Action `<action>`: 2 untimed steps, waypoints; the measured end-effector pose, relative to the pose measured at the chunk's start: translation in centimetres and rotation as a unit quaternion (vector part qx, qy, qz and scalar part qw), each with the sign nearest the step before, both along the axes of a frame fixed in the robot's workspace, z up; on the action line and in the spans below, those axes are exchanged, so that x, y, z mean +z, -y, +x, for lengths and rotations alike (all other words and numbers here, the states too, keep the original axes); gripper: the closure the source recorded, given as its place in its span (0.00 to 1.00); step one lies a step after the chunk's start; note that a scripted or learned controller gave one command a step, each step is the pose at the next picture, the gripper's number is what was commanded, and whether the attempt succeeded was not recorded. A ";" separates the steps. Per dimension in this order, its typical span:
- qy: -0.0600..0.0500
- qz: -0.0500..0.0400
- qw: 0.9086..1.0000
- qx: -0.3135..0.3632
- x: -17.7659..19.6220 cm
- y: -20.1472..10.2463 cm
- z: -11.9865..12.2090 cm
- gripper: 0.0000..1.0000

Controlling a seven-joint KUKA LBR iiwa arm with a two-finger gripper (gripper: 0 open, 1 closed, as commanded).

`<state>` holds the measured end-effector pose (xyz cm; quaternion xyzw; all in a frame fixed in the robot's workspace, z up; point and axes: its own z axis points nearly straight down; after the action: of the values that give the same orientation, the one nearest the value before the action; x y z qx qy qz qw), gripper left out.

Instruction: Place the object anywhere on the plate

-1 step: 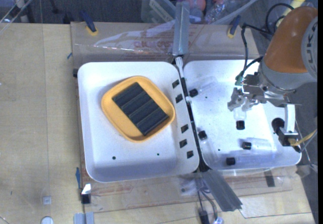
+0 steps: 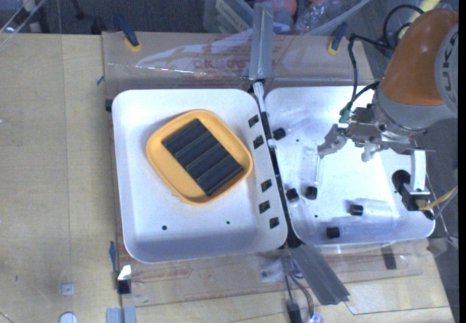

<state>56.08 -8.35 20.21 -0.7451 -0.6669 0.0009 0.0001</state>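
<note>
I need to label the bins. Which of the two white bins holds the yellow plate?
The left bin holds the yellow plate, with a dark ridged block on it. The right bin has the arm above it.

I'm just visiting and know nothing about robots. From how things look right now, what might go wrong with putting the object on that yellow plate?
1. The yellow plate already carries a dark ribbed block, so little bare rim is left; a placed object may slide off.
2. The gripper is over the right bin, and the divider between the bins stands in the way; a low carry might catch on it.
3. The small dark pieces in the right bin look tiny and hard to grasp.
</note>
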 end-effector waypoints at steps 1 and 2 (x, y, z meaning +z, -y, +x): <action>0.000 0.000 1.000 -0.020 3.2 -1.9 -2.3 0.00; 0.000 0.001 0.998 -0.065 4.7 -4.4 -3.8 0.00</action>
<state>52.26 -4.00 24.86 -0.7868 -0.6172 0.0007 0.0008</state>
